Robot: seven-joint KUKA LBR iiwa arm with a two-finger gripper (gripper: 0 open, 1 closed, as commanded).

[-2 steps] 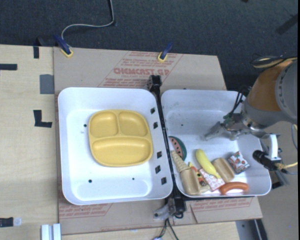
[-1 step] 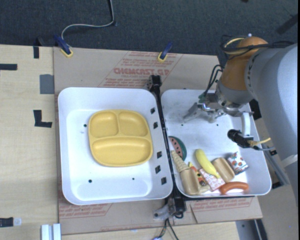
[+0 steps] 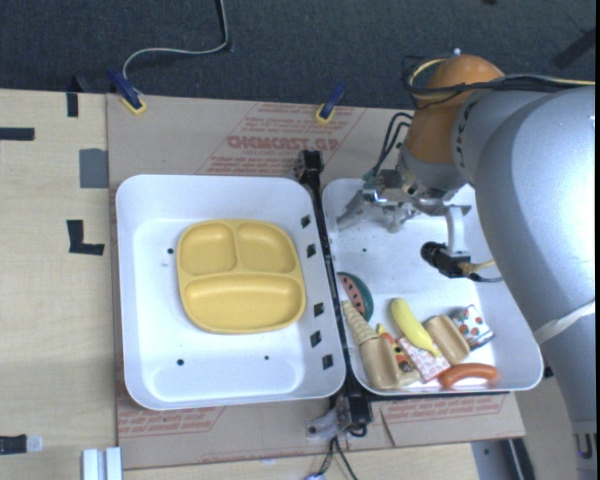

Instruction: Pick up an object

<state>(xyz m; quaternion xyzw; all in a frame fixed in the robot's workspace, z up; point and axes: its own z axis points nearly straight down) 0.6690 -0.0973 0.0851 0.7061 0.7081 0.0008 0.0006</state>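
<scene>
Now the gripper [image 3: 390, 211] hangs over the right bin's [image 3: 420, 278] back end (its grip: can't tell); toys, banana [image 3: 410, 325] included, crowd that bin's front, well apart from it.

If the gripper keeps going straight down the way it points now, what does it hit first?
Most likely the bare floor of the right bin. The gripper hangs over its upper part; the toy food pile lies nearer the front edge, off that line. Depth is hard to judge from one view.
</scene>
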